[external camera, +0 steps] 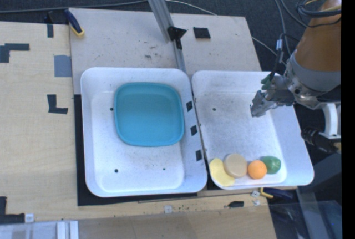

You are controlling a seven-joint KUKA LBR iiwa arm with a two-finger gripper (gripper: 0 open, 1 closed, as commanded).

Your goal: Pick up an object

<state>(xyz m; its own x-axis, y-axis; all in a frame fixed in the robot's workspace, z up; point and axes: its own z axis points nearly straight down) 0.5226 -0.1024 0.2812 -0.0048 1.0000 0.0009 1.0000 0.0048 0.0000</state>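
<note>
Along the near edge of the right bin point(238, 121) lie four small objects in a row: a yellow piece point(218, 173), a tan round piece point(235, 165), an orange ball point(257, 169) and a green piece point(271, 163). My gripper point(259, 106) hangs over the right side of this bin, above and behind those objects, well apart from them. Nothing is visible between its fingers.
The left bin point(97, 138) holds a blue square plate point(148, 113). A grey metal post point(161, 5) slants up from between the bins at the back. Cables trail over the dark floor behind the bench.
</note>
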